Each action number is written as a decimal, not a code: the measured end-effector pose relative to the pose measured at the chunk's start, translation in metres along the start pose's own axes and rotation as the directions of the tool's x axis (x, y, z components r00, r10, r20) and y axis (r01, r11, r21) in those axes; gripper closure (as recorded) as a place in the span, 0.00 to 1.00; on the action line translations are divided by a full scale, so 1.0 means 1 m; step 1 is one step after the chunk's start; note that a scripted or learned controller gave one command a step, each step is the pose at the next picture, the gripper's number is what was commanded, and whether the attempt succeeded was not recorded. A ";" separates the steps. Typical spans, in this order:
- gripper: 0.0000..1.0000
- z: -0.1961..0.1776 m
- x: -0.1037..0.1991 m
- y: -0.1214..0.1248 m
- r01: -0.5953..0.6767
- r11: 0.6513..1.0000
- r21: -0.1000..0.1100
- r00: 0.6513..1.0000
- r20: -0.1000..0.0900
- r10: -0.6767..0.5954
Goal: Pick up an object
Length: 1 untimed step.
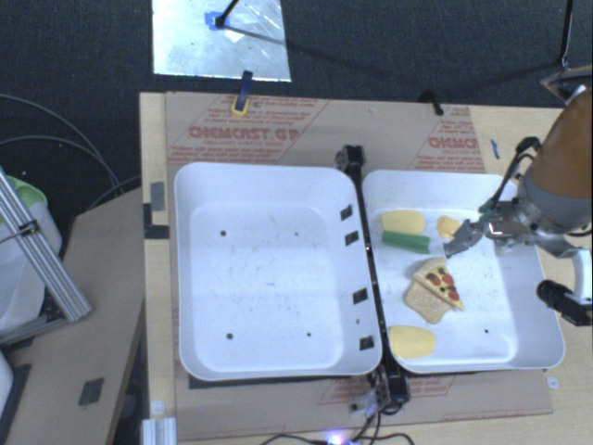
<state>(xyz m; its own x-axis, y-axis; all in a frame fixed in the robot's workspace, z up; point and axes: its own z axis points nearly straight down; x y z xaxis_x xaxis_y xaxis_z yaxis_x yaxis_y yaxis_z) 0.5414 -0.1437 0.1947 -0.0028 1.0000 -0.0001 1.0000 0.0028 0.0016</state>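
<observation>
While gripper (pixel 460 239) hovers over right bin (pixel 528 336), fingers look slightly apart, clamped on nothing. Toys lie loose: pizza slice (pixel 439 284) just below gripper, green stick (pixel 406 241) beside it, yellow pieces (pixel 402 221) around. Pick not yet made; descent, grasp, lift remain.

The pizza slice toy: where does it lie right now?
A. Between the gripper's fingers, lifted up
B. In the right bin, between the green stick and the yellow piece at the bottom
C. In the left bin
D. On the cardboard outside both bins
B: the pizza slice toy lies on the floor of the right bin, below the green stick and above the yellow piece, with the gripper up and to its right, apart from it.
</observation>
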 end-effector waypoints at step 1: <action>0.00 0.110 0.003 -0.056 -0.006 1.000 0.003 1.000 -0.002 0.006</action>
<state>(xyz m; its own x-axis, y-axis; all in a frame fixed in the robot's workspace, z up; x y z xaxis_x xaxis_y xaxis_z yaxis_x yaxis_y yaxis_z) 0.4851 -0.1412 0.0842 0.0035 1.0000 0.0023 1.0000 -0.0035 -0.0018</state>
